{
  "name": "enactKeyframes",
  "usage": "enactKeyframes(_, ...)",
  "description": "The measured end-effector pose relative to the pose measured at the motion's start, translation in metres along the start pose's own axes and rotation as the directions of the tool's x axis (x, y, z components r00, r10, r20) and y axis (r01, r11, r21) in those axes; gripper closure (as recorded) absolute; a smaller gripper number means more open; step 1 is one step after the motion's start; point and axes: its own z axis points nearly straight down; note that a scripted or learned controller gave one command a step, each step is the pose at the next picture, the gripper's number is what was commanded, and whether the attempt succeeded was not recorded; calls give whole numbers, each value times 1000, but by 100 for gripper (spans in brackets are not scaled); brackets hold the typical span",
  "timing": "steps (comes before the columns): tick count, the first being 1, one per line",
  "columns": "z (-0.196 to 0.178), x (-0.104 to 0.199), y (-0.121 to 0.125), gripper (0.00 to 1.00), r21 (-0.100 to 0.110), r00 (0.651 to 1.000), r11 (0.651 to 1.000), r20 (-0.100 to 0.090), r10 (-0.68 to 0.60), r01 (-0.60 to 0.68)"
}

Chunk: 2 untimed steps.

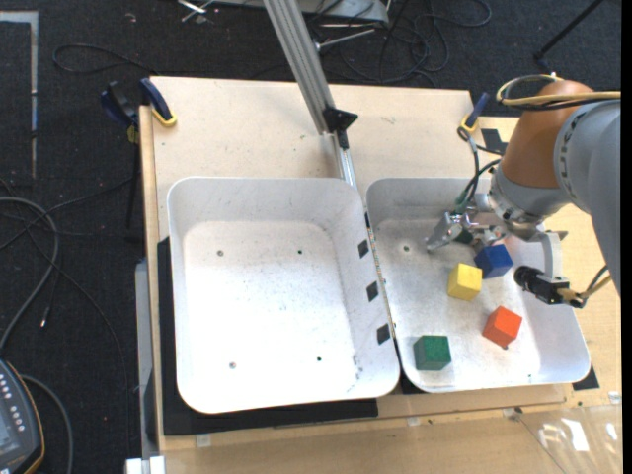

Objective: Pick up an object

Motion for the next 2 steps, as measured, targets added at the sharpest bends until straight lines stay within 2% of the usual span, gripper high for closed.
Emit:
enactKeyframes(1,-4,5,-75,0,-2,1000,1000,0,2,-2)
enactKeyframes(2,-14,6,-72,100,-7,1000,1000,1,1,-1)
